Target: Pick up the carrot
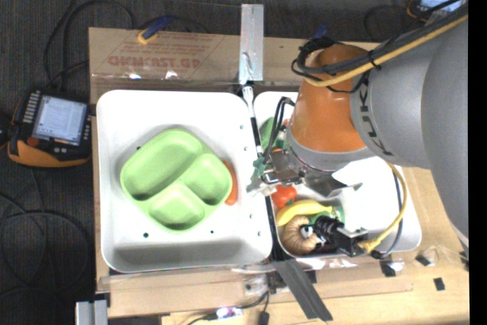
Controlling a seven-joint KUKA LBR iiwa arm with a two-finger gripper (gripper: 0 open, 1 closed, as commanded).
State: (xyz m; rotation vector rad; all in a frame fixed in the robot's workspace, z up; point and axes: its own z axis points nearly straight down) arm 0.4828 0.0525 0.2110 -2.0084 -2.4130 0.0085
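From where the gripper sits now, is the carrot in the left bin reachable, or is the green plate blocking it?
Probably, but awkwardly. The carrot shows as an orange sliver wedged between the green plate and the left bin's right wall. The gripper hangs by the divider, over the right bin.

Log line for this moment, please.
arm: over right bin | gripper: near divider, grasp unconfirmed | carrot: left bin, beside green plate

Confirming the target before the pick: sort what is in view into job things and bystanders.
Job: thin orange carrot-like piece in the left white bin; metal two-finger gripper.
Lying about: green three-compartment plastic plate; yellow curved banana; brown ring-shaped item; red-orange round item.
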